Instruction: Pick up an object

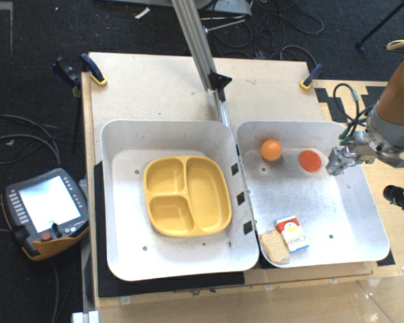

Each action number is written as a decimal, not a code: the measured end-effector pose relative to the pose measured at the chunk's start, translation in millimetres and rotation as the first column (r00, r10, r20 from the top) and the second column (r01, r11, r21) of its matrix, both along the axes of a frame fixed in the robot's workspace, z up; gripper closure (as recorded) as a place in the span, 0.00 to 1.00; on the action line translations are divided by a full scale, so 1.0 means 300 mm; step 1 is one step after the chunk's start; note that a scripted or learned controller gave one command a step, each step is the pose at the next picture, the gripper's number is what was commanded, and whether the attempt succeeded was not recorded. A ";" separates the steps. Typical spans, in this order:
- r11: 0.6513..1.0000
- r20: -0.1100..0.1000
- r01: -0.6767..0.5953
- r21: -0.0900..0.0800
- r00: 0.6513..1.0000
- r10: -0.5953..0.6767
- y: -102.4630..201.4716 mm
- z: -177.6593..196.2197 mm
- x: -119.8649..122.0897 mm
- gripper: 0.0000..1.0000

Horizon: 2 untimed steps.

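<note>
In the camera view the tool (pixel 338 161) hangs over the right-hand bin (pixel 337 210), close to its far right wall, at the end of the grey arm (pixel 390 123) coming in from the right. Whether it is wide or narrow I cannot tell; nothing is seen held in it.

The nearest thing to pick is a red round object (pixel 310 160), lying just beside the tool on its left and about level with it, so the coming move looks like a short shift leftward and then down. Being round, it has no long axis to line up with. An orange ball (pixel 271 149) sits a little farther left, near the divide between the bins. At the near left corner of this bin lie a small red-and-white box (pixel 292 233) and a tan, bread-like piece (pixel 275 247), touching one another and well apart from the tool.

The left-hand bin (pixel 121 180) holds a yellow divided plate (pixel 187 196). Both bins rest on a pale wooden counter (pixel 155 86) with clamps at its far corners. Dark carpet surrounds it, with cables and a teach pendant (pixel 47 210) at the left.
</note>
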<state>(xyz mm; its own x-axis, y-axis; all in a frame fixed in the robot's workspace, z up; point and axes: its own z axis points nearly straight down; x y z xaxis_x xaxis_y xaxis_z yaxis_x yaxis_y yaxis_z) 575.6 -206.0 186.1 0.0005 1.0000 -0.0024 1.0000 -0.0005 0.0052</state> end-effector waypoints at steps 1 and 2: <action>1.000 0.001 -0.002 0.000 1.000 0.002 -0.013 0.146 0.010 1.00; 1.000 0.002 -0.003 -0.001 1.000 0.003 -0.007 0.321 -0.018 1.00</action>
